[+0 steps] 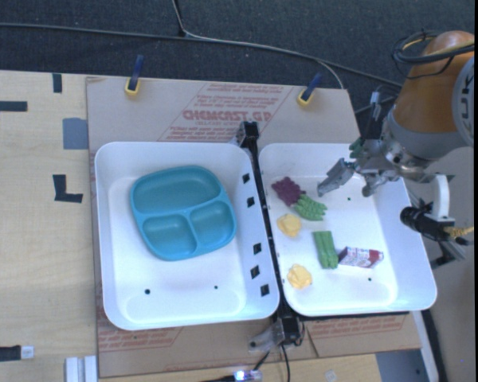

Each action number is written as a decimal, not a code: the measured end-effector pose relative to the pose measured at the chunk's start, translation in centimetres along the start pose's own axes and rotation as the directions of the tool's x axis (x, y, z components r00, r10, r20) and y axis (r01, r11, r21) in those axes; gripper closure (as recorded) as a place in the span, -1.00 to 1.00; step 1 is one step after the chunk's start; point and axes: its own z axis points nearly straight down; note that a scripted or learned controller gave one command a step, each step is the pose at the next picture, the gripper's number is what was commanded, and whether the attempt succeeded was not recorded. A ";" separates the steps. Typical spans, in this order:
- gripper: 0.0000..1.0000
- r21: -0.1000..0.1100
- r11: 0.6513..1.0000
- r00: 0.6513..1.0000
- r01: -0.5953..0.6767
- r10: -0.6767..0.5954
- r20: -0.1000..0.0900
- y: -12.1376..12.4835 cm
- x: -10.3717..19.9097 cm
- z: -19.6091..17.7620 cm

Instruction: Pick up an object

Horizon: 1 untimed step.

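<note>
nothing was picked up yet: the gripper (352, 180) hung open and empty above the right bin (410, 293), near the purple toy (286, 189) and green toy (310, 208) lying there.

Light is even and fairly bright across the frame, soft from overhead. The white bins (111, 213) glow without hard glare. Faint shadows sit under the blue tray (183, 212). Upper frame runs dark. Detail is slightly soft and grainy throughout.
</note>
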 end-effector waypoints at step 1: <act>-1.00 0.000 1.000 1.000 0.000 0.000 0.000 -0.6 -0.5 4.3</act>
